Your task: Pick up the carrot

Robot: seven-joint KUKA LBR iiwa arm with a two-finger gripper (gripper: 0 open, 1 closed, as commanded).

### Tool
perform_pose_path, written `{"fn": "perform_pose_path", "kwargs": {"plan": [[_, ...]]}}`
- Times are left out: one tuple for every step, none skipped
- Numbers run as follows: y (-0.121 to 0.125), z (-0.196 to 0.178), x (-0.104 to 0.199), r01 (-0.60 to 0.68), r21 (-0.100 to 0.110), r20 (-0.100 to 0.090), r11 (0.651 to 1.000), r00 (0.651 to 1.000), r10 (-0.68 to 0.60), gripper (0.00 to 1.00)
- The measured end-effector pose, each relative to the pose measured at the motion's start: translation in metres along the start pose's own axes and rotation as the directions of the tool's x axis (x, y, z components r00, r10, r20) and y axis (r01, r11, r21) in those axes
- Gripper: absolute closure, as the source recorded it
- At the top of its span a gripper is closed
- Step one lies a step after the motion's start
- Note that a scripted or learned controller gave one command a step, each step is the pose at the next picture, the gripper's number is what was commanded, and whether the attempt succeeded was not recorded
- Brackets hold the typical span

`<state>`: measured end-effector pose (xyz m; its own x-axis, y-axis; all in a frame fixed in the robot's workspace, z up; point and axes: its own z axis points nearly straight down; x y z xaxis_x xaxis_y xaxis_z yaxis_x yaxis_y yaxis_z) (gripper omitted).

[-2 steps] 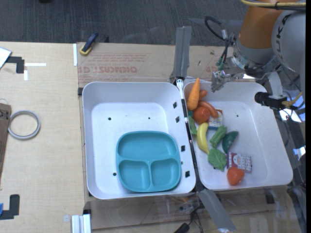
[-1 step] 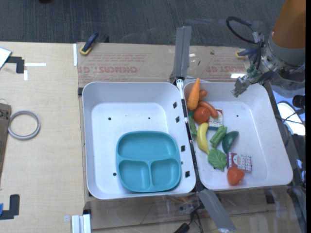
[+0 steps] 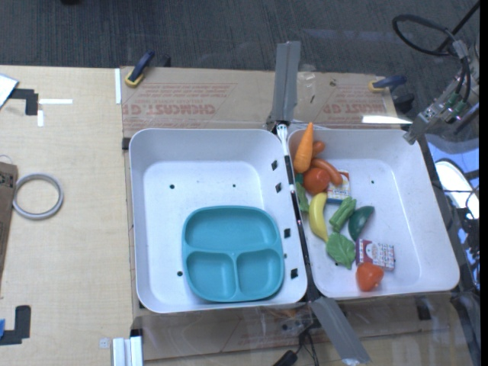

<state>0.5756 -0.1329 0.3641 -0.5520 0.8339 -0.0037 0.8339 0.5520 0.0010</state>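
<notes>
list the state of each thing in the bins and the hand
carrot: lying against the right bin's far left corner, not held
tomato: resting just below the carrot
banana: lying along the left wall
tray: flat in the left bin, nothing in its compartments
right bin: holds the food pile on its left side
hand: above the right bin's far right corner, apart from the food

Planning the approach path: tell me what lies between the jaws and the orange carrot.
In the camera view, between the gripper at the right bin's far right corner and the orange carrot lies bare white bin floor.
</notes>
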Motion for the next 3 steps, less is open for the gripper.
{"fn": "perform_pose_path", "kwargs": {"plan": [[-0.021, 0.034, 0.080, 0.006, 0.002, -0.003, 1.000, 1.000, -0.006, 1.00], [-0.075, 0.021, 0.055, 0.168, 0.000, -0.002, 0.986, 0.986, -0.168, 1.00], [-0.057, 0.041, 0.089, 0.218, 0.000, -0.003, 0.976, 0.976, -0.218, 1.00]]}}
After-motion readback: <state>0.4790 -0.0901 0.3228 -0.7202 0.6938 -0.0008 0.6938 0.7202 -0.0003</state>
